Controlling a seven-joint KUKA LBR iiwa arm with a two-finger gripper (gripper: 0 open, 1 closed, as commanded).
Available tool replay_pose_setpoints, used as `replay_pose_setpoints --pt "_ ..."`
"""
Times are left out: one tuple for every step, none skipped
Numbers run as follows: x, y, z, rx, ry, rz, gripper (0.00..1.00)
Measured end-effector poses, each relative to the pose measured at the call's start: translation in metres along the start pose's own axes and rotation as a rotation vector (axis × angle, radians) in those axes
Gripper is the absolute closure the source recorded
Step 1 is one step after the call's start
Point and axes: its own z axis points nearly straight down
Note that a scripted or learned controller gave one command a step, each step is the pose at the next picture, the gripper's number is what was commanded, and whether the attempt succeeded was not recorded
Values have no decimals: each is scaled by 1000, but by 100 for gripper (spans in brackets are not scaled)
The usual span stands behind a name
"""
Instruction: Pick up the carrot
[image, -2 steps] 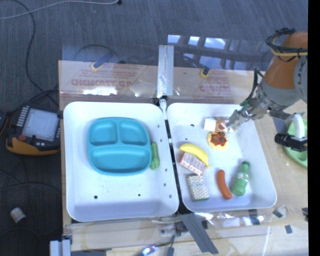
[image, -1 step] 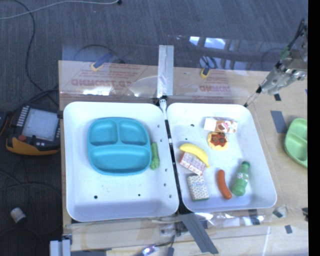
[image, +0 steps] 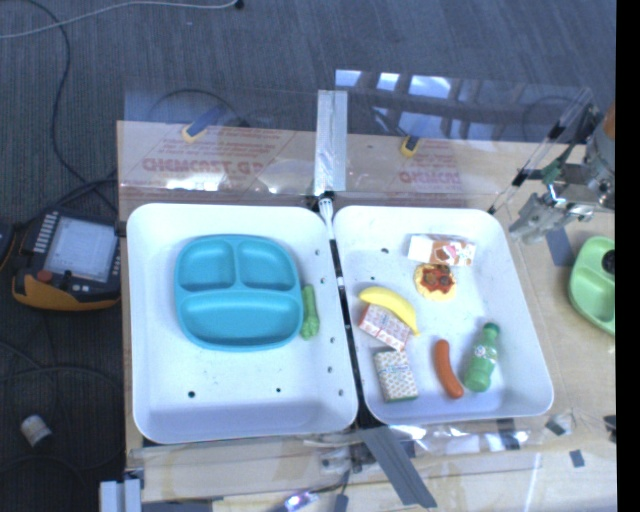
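Carrot (image: 448, 368) in right bin (image: 520, 300), well apart from gripper (image: 553, 205); gripper state unclear.

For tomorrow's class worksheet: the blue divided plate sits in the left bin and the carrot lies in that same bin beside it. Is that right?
Not quite. The camera view shows the blue divided plate in the left bin, but the carrot lies in the right bin, beside the green bottle.

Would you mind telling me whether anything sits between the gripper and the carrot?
Nothing visible blocks it. The gripper hangs beyond the right bin's far corner; the carrot lies exposed near the front, with the green bottle close beside it.
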Motion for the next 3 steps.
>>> replay_pose_setpoints --pt "22 33 26 -2 0 -111 100" --pt "22 34 17 -1 -3 -112 100" --pt "22 34 9 1 -4 -113 100"
